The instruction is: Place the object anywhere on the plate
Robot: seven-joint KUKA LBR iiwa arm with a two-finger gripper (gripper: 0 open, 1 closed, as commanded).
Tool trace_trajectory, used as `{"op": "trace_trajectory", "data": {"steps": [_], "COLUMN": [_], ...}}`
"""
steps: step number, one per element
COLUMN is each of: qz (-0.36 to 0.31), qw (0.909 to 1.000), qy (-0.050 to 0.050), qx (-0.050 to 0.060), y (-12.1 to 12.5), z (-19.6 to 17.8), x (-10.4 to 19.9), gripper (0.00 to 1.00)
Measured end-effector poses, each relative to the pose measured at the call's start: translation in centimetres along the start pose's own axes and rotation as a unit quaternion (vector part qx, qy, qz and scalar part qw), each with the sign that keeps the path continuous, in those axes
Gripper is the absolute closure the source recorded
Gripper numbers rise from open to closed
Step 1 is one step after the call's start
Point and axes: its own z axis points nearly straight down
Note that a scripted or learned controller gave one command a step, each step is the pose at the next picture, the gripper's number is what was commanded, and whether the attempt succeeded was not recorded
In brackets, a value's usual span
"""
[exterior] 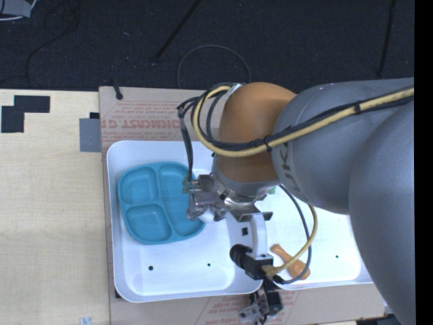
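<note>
The arm (325, 147) comes in from the right and hangs over the white bin (135, 276), its orange band (254, 124) bulging above the wrist, looped with yellow and black cables (203, 124). Below the band, the gripper (203, 198) sits at the right edge of the plate (152, 202), overlapping its rim. I cannot tell from here whether it is released, clenched or grasping something; the metal parts there run together.

The plate is blue, with three compartments, and lies in the left part of the bin, flat on the bin floor. To the right of the plate and toward the bin's near wall lies an orange object (291, 261), partly behind a black fitting (247, 259) and a cable. It rests on the bin floor, well apart from the plate, so nothing of it is on the plate. The bin sits on a cardboard sheet (142, 117) with red print, which shows beyond the plate's far side.
</note>
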Motion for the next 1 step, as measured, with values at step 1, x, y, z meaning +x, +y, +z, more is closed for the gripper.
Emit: {"op": "trace_trajectory", "data": {"steps": [1], "qz": [0.002], "qw": [1.0000], "qy": [-0.001], "qx": [-0.001], "y": [0.09], "z": [-0.11], "x": [-0.22], "gripper": [0.00]}}
